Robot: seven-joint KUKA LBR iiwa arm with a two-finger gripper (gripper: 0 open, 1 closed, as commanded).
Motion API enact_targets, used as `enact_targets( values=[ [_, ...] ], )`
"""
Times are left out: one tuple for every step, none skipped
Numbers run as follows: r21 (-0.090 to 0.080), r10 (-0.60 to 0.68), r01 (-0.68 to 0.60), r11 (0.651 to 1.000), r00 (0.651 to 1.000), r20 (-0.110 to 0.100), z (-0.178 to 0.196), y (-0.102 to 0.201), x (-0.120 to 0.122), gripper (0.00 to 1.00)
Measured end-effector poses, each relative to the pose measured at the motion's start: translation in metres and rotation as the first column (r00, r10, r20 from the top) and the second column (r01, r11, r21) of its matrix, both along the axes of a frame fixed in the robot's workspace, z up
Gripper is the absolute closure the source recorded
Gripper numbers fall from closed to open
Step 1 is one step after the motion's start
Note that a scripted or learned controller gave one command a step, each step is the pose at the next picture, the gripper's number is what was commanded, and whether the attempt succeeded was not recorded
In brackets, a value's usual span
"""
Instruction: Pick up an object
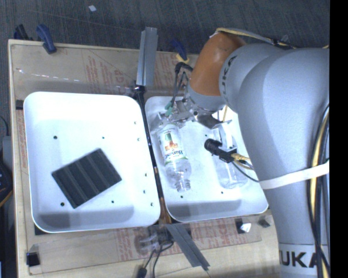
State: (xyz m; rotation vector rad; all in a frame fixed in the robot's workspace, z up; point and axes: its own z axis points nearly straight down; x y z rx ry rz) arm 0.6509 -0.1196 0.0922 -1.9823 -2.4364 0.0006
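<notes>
You had a clear plastic bottle with a white label (174, 153), light and slippery; grab its middle. The claw's (177, 110) grip: I cannot tell.

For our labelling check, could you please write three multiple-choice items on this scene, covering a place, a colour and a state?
1. Where does the ribbed slab lie?
A. left bin
B. right bin
C. on the bench

2. What colour is the slab?
A. white
B. dark grey
C. orange

3. How does the clear plastic bottle rest?
A. upright
B. on its side
C. leaning on the slab

Answers: 1 A, it sits on the left bin floor. 2 B, dark against the white bin. 3 B, it lies lengthwise in the right bin, near the gripper.
</notes>
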Motion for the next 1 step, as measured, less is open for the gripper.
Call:
enact_targets(
  values=[
    [-0.002,-0.033,0.033,0.999,0.999,-0.002,-0.0001,-0.0027,-0.0967,0.0]
  ],
)
